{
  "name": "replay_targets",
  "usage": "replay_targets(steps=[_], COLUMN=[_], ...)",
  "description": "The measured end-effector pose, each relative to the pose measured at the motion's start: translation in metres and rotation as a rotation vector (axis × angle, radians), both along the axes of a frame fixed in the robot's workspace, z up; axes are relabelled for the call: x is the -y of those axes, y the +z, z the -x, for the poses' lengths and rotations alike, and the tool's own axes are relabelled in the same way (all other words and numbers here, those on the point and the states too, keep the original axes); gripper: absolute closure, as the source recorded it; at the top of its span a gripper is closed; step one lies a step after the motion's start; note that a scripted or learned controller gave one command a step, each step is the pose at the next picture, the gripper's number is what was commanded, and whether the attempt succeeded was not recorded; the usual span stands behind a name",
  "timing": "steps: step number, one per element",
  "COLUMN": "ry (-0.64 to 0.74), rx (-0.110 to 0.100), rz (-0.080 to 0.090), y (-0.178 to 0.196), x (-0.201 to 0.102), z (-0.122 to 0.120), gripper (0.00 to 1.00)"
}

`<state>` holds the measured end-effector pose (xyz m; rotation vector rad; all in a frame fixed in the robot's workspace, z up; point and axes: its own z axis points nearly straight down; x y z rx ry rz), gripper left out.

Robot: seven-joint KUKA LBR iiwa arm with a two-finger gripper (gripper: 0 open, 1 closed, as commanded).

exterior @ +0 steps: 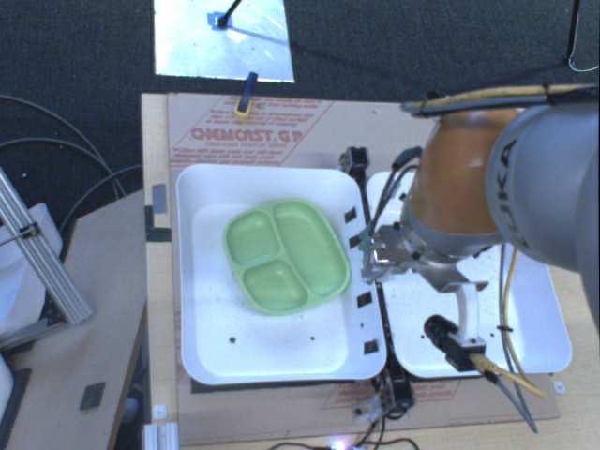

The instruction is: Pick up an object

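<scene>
A pale green divided plate [286,255] with three compartments lies in the middle of the left white bin [211,345]. My arm, grey with an orange band, hangs over the right white bin [553,345], close to the divider between the two bins. The gripper [382,261] sits under the wrist at that divider, just right of the plate's right edge. The wrist covers the fingertips. Nothing is seen held.
Black clips line the seam between the bins [370,298]. The bins rest on a brown board [253,134] with red lettering. A shiny metal sheet [223,26] lies behind the bench, and a blue-and-yellow tool [246,97] sits at the board's far edge.
</scene>
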<state>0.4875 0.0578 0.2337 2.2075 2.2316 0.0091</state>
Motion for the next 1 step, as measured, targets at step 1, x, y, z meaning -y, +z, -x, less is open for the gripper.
replay_targets(steps=[1], ry=[0.000], rx=[0.003], rz=[-0.002], y=[0.0718], x=[-0.0550], z=[0.0001], gripper=[1.00])
